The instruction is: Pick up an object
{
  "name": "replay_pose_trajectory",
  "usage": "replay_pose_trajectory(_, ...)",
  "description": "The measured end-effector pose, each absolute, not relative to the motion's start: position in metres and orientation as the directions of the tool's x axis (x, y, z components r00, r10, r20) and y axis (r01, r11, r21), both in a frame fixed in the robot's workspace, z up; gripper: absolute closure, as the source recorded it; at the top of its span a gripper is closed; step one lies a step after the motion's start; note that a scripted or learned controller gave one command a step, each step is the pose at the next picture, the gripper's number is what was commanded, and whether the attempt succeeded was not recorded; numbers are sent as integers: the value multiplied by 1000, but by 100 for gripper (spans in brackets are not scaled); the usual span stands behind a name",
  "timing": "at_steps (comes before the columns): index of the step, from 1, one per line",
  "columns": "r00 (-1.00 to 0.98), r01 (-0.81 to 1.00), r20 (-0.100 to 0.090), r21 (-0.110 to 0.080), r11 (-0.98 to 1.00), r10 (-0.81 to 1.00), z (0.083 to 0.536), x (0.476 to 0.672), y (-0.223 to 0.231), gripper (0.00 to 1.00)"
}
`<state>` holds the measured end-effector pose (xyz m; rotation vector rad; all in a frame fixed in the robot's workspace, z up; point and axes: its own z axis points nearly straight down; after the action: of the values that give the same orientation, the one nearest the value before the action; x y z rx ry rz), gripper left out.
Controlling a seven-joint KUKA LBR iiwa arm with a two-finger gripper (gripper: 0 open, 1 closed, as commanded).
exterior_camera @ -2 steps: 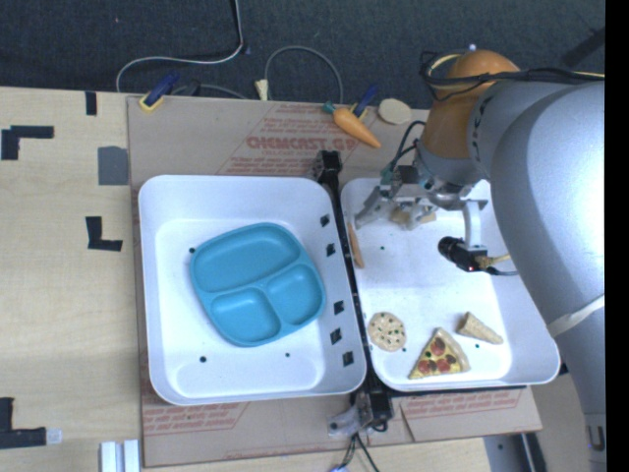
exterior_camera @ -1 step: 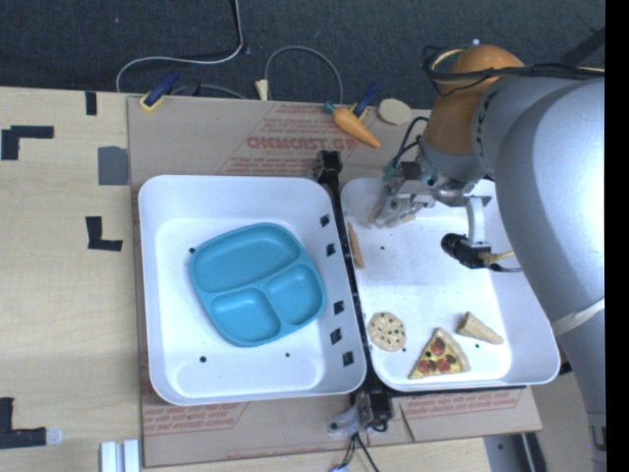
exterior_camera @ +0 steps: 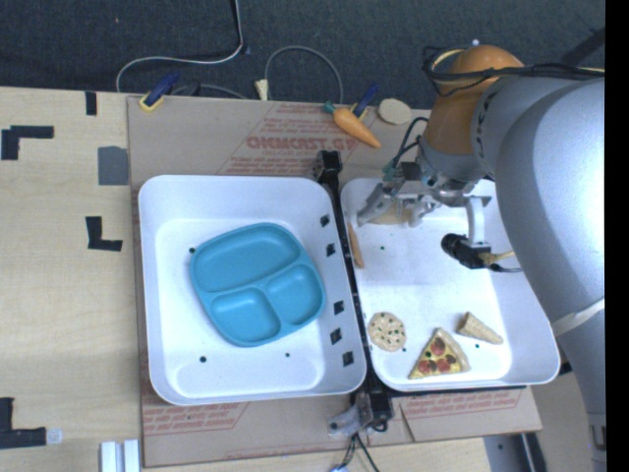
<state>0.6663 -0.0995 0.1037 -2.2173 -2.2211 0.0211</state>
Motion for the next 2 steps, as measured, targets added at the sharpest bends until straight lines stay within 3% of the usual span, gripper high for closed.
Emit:
replay_pose_trajectory(1,1,1000,3,-9,-1,1000,84,667,-124,0)
replay_pose_trajectory(2,-1,1000,2,-14,1,1000,95,667,-123,100)
